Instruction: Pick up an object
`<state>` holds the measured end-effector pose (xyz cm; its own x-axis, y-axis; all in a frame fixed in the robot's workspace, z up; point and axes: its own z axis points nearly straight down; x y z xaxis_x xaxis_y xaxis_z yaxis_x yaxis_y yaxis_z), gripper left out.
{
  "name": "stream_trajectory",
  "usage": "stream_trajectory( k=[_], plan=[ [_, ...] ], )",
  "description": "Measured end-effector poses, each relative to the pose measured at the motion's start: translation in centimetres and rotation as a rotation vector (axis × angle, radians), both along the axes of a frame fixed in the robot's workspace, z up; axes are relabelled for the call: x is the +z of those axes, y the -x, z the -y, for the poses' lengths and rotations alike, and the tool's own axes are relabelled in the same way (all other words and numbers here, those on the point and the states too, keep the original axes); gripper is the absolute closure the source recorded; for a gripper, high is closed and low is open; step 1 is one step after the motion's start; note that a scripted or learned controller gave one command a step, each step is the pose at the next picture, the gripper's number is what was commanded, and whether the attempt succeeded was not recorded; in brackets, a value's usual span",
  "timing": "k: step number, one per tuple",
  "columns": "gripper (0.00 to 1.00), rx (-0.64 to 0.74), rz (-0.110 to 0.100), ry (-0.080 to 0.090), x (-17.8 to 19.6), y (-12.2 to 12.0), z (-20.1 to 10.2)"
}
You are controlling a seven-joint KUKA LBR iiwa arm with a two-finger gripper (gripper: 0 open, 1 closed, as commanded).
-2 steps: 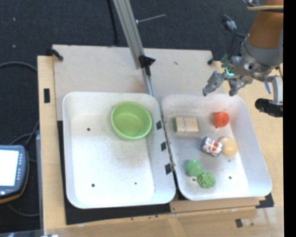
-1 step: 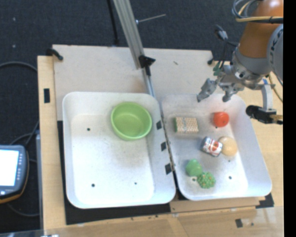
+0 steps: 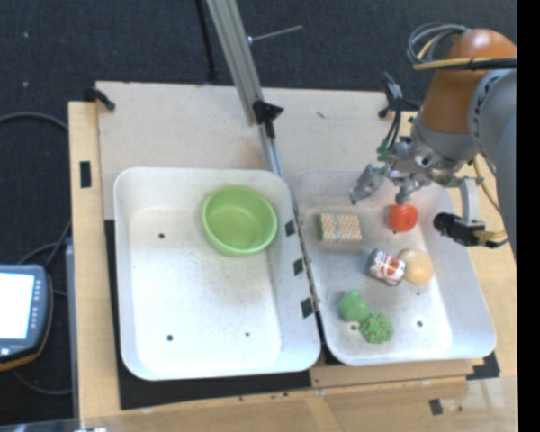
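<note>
My gripper (image 3: 384, 187) hangs over the back of the right bin (image 3: 463, 318), with its fingers spread open and nothing between them. A small red object (image 3: 402, 217) lies just below the right fingertip, so close that I cannot tell whether they touch. A tan and green rectangular block (image 3: 340, 228) sits to the left of it. Further forward lie a small red and white can (image 3: 387, 266) on its side, a pale yellow ball (image 3: 418, 266) against it, a smooth green object (image 3: 352, 306) and a bumpy green one (image 3: 376, 329).
The left bin (image 3: 162, 331) holds a light green bowl (image 3: 240, 220) near its back right corner. A slanted metal pole (image 3: 238, 52) rises from behind the divide between the bins. The arm's grey and orange body (image 3: 459, 88) fills the back right.
</note>
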<state>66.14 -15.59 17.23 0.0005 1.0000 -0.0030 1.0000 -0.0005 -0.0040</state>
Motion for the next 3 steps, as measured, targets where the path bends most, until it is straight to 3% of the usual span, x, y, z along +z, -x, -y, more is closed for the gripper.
stream_trajectory(
  k=[1,2,3],
  plan=[
    [0.0,0.0,-0.001,0.0,-5.9,0.8,0.8],
    [1.0,-0.001,0.009,0.0,-4.3,0.5,0.9],
    [1.0,-0.002,0.01,-0.002,1.1,1.4,1.0]
  ],
)
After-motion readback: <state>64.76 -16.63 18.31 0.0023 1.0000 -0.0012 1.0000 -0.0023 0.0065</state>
